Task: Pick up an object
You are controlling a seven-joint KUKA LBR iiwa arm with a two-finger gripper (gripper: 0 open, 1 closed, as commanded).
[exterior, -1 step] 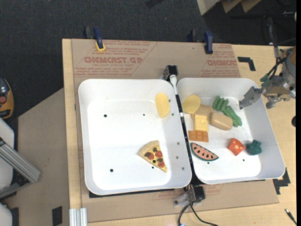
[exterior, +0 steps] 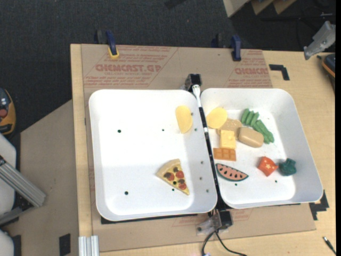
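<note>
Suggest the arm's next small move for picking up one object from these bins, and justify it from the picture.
Probably swing in over the left bin toward the pizza slice: it lies alone on bare floor, while the right bin's toys crowd together.
</note>
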